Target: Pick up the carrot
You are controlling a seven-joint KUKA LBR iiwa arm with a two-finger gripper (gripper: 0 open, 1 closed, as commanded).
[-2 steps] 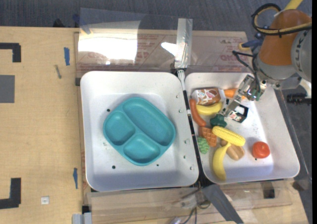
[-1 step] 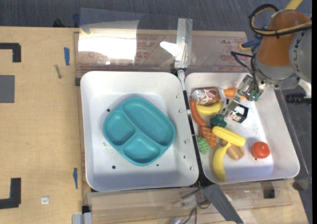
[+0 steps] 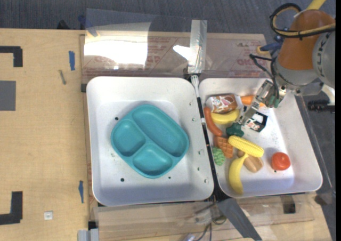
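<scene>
1. The wooden worktop [image 3: 37, 128] carries two white bins: the left bin [image 3: 101, 181] and the right bin [image 3: 303, 170].
2. A teal divided plate [image 3: 150, 139] lies in the left bin.
3. The grey arm [image 3: 303, 48] reaches in over the right bin's far side; its end effector [image 3: 254, 114] hangs above the toy food, its opening impossible to tell.
4. A banana [image 3: 235, 173], a corn cob [image 3: 245, 145] and a tomato [image 3: 280, 161] crowd the right bin.
5. The carrot [image 3: 212, 123] lies along that bin's left wall, hemmed by the pile.
</scene>
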